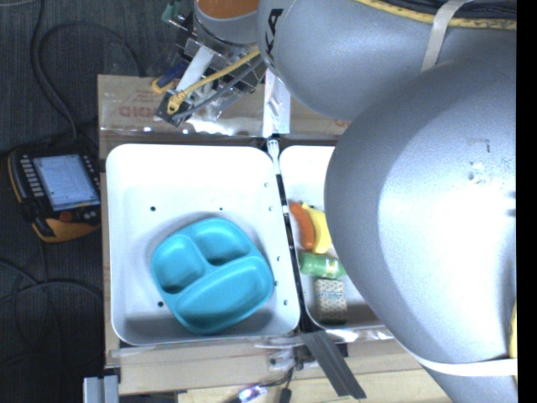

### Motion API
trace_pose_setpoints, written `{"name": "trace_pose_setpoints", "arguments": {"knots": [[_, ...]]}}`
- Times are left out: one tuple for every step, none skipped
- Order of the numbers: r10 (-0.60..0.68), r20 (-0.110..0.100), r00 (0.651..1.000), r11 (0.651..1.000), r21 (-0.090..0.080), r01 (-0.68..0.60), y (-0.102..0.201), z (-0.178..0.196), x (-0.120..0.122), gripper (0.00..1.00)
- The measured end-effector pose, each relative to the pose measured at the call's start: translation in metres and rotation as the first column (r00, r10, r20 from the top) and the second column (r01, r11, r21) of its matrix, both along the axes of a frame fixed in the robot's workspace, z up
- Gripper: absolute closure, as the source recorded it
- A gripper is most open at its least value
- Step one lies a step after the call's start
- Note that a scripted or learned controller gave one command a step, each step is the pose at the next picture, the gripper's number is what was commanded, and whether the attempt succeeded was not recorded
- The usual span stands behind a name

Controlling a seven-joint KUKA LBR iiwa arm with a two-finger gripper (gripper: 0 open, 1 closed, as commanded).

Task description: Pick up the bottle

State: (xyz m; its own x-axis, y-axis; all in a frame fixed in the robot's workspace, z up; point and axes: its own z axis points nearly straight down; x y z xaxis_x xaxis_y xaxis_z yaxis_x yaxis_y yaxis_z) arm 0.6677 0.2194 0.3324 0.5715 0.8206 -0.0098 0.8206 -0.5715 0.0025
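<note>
At the far left, well apart from the pincer (186, 99) and lower in the view, a handheld control pendant (57, 183) with a lit screen lay on the dark floor (42, 74) among black cables (50, 40). The pincer hung above the far edge of the desk (126, 107), beyond the left bin (126, 225); its mechanism was cluttered with a yellow cable, and whether it was released or clenched could not be told. Nothing was visible between its tips. Below the pincer, inside the left bin, a blue divided plate (211, 271) rested on the bin floor, tilted toward the near right corner. Further right and below, past the wall shared by both bins, the right bin (306, 166) held a small cluster against its left wall: an orange item (300, 222), a yellow item (318, 229) touching it, the bottle (320, 266), green and lying on its side just beneath them, and a speckled sponge-like block (331, 296) just beneath the bottle. The grey arm (419, 183) filled the right side and covered most of the right bin, standing between the camera and the rest of its contents.
</note>
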Motion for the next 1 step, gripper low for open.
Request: {"name": "trace_pose_setpoints", "arguments": {"knots": [[-0.652, 0.002, 0.758, 0.758, 0.007, 0.652, -0.0441, 0.1002, -0.0397, 1.0]]}}
